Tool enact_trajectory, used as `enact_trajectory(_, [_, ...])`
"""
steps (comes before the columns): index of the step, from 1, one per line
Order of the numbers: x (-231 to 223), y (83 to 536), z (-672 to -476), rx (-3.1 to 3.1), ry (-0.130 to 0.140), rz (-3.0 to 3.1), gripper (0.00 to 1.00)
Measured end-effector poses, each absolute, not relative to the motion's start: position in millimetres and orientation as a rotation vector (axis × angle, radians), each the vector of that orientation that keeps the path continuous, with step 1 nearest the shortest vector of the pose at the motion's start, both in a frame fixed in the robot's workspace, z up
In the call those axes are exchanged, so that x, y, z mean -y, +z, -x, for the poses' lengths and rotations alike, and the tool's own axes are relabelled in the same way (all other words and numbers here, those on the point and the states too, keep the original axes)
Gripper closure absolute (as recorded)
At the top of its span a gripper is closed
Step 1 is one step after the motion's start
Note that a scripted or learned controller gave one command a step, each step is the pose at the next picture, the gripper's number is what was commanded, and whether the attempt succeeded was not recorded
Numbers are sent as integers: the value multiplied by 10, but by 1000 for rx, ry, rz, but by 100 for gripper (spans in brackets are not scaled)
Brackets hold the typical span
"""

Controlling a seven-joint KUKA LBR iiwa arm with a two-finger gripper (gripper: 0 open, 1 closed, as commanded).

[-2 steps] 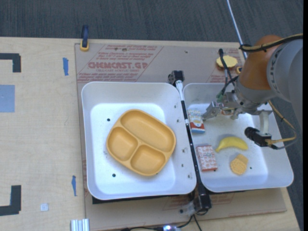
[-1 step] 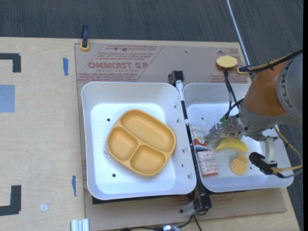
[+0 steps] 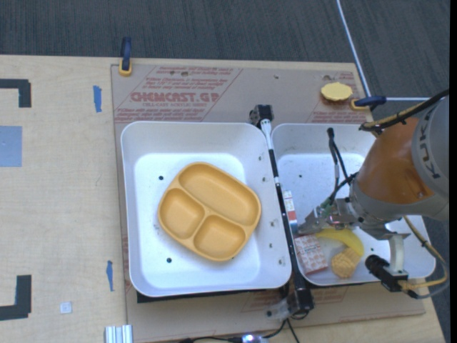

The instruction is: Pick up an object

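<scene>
Corn cob (image 3: 343,264) sits in the right bin (image 3: 300,156), red-print packet (image 3: 311,254) touching its left, banana (image 3: 348,241) just above; can't tell if my jaws (image 3: 323,222) above them grip anything. Cardboard lettering unreadable.

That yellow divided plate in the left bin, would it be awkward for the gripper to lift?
Probably. The divided plate looks like stiff molded plastic, so it should hold its shape and likely weighs little. It lies flat on the left bin, so it won't roll, but its smooth, low rim may slip from a pinch.
</scene>
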State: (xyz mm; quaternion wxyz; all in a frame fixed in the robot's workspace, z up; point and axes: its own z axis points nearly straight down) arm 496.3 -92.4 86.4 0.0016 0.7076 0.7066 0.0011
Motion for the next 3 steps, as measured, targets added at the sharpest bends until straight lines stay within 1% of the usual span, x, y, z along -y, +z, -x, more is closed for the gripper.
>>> enact_trajectory(1, [923,964,-4976,-2215,7,-2218,100])
enact_trajectory(2, [137,1849,-4802,-2223,3,-2219,100])
enact_trajectory(3, [139,1950,-4818,-2220,7,-2216,100])
